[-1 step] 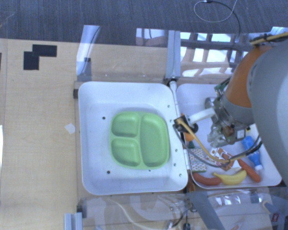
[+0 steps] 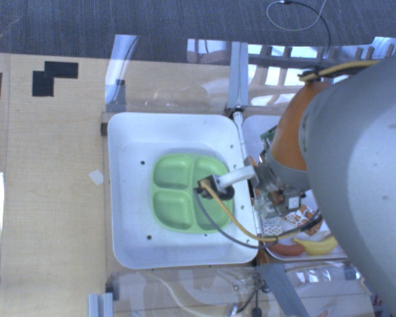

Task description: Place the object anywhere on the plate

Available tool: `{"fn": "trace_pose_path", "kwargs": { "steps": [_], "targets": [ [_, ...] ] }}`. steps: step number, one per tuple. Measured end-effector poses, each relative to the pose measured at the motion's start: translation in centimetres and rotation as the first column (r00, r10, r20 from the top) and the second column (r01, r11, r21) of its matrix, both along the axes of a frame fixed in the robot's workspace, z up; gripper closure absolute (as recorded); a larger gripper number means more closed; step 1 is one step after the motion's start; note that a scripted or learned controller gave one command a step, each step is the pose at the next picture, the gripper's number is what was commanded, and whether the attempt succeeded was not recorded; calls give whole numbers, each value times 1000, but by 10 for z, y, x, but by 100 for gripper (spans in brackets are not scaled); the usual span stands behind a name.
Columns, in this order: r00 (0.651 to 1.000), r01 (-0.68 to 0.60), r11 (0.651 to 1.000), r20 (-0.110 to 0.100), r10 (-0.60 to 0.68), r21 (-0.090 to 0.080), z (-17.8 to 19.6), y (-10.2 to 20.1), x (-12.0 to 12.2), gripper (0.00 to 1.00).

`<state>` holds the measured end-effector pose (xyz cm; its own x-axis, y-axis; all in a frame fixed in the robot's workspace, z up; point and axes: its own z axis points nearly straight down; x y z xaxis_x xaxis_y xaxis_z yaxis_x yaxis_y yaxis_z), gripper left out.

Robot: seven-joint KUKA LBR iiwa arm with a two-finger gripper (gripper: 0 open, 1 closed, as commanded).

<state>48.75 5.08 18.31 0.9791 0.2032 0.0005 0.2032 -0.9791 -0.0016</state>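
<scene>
Grey arm point(image 2: 363, 177), green plate point(image 2: 173, 191) in white bin point(image 2: 129, 177), wooden bench point(image 2: 53, 197), grey carpet point(image 2: 152, 8)

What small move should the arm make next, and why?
Probably shift the gripper a little toward the banana and lower over it. The banana lies in the right bin, close beside the gripper, and the green plate sits in the left bin, so a pick seems to come first.
</scene>
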Motion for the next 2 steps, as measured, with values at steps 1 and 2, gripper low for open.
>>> {"fn": "trace_pose_path", "kwargs": {
  "steps": [1, 2],
  "targets": [
    [1000, 1, 1000, 4, -1, -2, 59, -13, 1, 100],
    [1000, 1, 1000, 4, -1, -2, 68, 54, 27, 100]
  ]
}}
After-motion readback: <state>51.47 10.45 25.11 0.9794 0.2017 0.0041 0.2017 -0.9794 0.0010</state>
